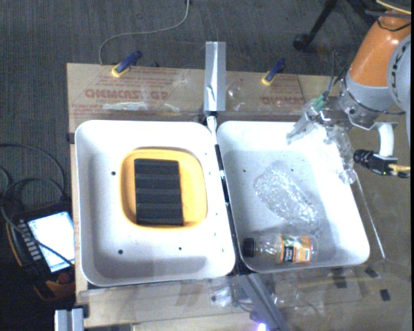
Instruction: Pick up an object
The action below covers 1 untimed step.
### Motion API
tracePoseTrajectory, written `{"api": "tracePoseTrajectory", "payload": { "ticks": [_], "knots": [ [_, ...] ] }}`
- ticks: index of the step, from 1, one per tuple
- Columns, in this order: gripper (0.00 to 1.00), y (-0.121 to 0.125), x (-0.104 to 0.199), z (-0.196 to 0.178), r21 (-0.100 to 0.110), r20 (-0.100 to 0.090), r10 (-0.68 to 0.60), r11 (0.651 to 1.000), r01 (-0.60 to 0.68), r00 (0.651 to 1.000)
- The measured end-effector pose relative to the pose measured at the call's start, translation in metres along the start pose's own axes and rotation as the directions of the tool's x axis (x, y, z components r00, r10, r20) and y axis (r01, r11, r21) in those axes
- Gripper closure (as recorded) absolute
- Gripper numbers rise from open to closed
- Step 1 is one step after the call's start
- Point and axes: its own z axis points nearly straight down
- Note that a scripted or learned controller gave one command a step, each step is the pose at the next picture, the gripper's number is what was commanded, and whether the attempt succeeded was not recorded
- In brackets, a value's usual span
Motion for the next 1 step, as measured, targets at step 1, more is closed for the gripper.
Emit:
{"api": "tracePoseTrajectory", "payload": {
  "ticks": [1],
  "knots": [
    [0.0, -0.0619, 0.0099, 0.0194, 0.001, 0.002, -0.046, 0.999, 0.046, 0.999]
  ]
}}
